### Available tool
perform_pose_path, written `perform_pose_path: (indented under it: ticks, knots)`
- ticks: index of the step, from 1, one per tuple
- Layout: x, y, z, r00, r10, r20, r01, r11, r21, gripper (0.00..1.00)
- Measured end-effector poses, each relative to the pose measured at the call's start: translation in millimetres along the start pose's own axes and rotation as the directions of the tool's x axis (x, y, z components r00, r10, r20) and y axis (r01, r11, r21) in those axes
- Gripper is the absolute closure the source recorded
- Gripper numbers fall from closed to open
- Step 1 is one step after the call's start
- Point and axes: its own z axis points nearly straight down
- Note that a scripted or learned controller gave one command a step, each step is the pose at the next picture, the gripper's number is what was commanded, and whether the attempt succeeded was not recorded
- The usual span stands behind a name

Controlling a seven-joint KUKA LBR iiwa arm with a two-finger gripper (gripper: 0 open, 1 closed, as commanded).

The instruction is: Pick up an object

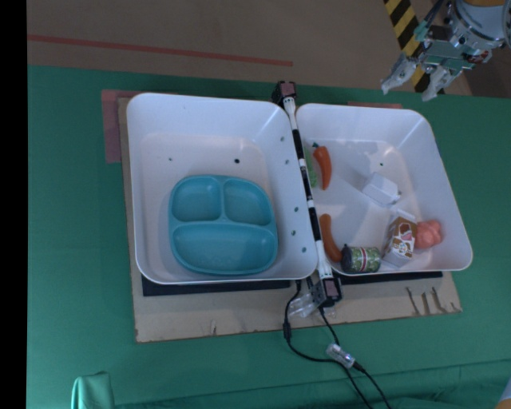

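camera view: left bin [152, 120] holds teal plate [223, 224]; right bin [431, 152] holds carrot [322, 166], can [361, 258]; tool [413, 81] fingers apart.

Arm [471, 12] cut off by top edge, just the wrist end in frame. Green cloth [92, 391] at near left clipped by bottom edge. Cable [363, 379] runs off the bottom. Carton [402, 240] print too small to read; the pink item [431, 233] behind it is partly hidden.
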Motion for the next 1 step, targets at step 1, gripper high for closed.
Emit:
perform_pose_path:
  ticks: [1]
  knots:
    - [-2.0,1.5,-21.2,1.000,0.005,0.007,-0.005,1.000,-0.016,1.00]
